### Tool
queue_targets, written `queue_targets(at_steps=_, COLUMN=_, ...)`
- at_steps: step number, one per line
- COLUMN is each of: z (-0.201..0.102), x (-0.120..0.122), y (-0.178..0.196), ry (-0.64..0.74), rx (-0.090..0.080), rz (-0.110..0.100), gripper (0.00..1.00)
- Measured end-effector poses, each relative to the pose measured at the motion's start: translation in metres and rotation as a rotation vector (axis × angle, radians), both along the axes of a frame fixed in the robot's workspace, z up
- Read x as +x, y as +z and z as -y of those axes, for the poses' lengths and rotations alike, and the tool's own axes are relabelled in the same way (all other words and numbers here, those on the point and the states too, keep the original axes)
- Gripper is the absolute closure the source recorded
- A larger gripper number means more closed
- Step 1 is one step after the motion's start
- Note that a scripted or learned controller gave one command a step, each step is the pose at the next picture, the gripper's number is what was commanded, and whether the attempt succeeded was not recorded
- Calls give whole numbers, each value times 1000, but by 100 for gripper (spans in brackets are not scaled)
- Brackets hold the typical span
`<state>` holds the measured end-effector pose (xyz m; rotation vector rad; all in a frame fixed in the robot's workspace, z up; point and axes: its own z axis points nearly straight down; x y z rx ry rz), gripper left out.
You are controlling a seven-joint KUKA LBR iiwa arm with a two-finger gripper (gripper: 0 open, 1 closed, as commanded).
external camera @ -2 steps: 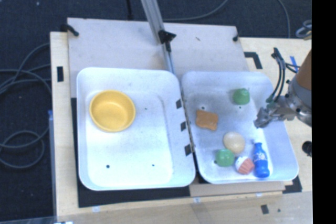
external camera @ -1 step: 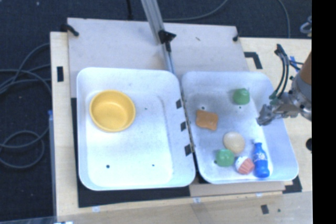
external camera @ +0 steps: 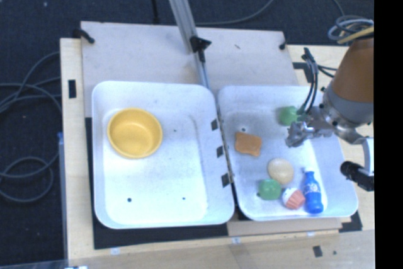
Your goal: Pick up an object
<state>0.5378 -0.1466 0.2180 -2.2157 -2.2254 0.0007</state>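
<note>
The green ball (external camera: 288, 114) is lying at the right bin's (external camera: 252, 97) far side, just beside the end effector (external camera: 296, 135) — whose grip I cannot tell. For a clean pick, it is needing centring over the ball before descending. The arm (external camera: 352, 82) is running off the frame — its wrist is hiding the ball's right edge.

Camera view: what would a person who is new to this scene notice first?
Probably the yellow bowl, alone in the left bin. Next, the cluster in the right bin: an orange block, a cream ball and a blue bottle. The gripper hangs beside a green object.
</note>
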Motion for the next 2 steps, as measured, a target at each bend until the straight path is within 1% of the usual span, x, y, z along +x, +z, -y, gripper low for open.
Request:
queue_targets(at_steps=1, z=-45, x=22, y=11, ry=0, rx=0, rz=1, gripper=100)
queue_targets(at_steps=2, z=-88, x=47, y=14, ry=0, rx=0, rz=1, gripper=100)
